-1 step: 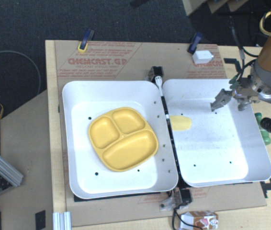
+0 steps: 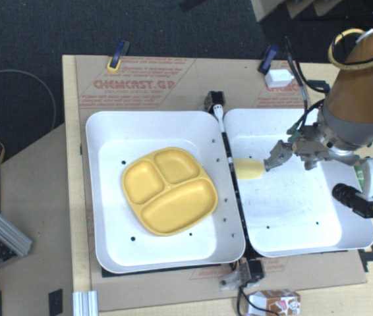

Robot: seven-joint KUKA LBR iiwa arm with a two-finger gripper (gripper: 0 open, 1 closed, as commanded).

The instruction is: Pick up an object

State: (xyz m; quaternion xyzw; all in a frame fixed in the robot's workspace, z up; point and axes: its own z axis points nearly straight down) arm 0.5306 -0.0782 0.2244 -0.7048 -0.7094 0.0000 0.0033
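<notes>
Approaching the pale yellow block, which lies in the right bin against its left wall, the end effector is just right of the block, released. Descent should be centred over the block before closing.

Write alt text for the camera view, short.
Seen from above, a grey and orange robot arm reaches in from the right, its gripper low over the right white bin beside a small pale yellow object at that bin's left wall. The left white bin holds a yellow divided plate.
</notes>
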